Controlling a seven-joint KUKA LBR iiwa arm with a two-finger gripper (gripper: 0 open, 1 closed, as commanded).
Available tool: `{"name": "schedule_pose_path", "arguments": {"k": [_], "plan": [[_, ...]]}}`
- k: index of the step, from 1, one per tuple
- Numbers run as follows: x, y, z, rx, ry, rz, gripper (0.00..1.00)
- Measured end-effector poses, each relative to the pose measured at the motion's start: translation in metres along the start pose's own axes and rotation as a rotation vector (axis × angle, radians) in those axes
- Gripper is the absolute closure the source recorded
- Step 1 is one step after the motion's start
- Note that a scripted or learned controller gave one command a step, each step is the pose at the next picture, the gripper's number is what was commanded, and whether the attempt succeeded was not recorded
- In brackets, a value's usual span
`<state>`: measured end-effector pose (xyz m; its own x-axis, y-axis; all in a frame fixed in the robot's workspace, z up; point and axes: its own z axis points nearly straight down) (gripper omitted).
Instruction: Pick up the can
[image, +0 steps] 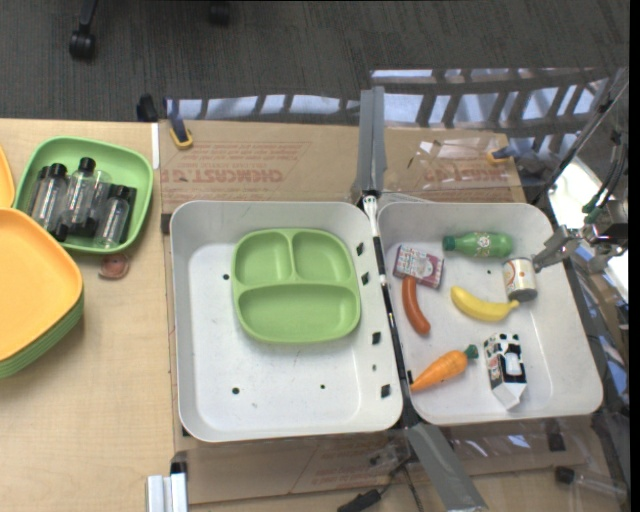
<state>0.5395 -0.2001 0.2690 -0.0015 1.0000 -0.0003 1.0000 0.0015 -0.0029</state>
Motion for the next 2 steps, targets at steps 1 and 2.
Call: {"name": "schedule_pose_path", "arguments": {"k": [1,2], "plan": [[0.001,0.060,0.099,0.000,0.000,0.023,0.00],[-0.007,0.072,0.179,0.002,0.010,0.105,0.00]]}}
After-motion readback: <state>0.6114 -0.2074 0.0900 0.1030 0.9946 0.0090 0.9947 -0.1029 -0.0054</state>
